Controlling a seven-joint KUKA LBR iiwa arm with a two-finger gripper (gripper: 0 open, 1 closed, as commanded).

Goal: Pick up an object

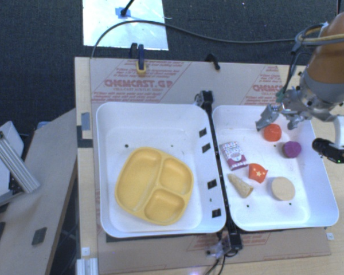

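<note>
While the grey two-finger tool [281, 117] is hovering with its fingers spread and holding nothing, you are seeing the small round orange-red ball [272, 132] lying just beneath it in the right white bin [327, 211], ungrasped, so the pick is remaining.

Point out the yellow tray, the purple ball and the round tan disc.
yellow tray [155, 185]: camera view, central ridge.
purple ball [292, 149]: camera view, top face.
round tan disc [283, 188]: camera view, flat top.
</note>
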